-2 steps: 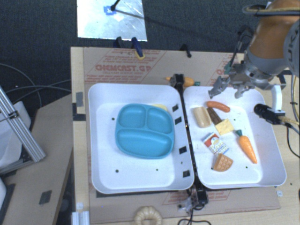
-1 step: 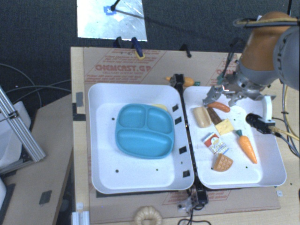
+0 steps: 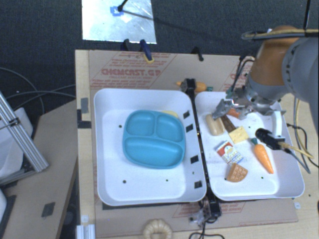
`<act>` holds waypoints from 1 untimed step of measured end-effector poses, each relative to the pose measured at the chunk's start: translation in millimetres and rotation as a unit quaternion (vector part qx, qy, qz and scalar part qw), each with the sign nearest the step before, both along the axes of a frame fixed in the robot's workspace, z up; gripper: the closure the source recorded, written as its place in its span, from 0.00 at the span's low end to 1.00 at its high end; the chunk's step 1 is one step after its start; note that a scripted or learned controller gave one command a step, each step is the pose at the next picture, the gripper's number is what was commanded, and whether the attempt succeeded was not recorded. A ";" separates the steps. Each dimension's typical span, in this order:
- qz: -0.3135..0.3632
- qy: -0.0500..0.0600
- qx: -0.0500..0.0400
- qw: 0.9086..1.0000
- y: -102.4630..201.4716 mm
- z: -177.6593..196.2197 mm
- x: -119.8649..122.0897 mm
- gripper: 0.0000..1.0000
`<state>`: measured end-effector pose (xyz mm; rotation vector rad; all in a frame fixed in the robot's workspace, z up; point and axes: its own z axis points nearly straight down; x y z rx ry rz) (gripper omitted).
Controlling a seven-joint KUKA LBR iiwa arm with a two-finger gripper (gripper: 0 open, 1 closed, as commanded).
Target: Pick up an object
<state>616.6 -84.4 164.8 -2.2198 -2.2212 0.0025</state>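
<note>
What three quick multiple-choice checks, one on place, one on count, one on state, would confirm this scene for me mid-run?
1. Where does the blue divided plastic tray lie?
A. left white bin
B. right white bin
C. on the bench

2. How many compartments does the tray have?
A. two
B. three
C. five

3. How does the orange toy carrot lie?
A. flat on the bin floor
B. standing upright
C. on the tray

Answers: 1 A, the left bin's walls surround it. 2 B, two small above one long. 3 A, lengthwise in the right bin.

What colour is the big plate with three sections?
Light blue; the plate shows clearly in the camera view, lying in the left bin.
</note>
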 end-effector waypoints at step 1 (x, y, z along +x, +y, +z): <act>0.000 0.001 0.000 1.000 0.6 -57.1 8.5 0.00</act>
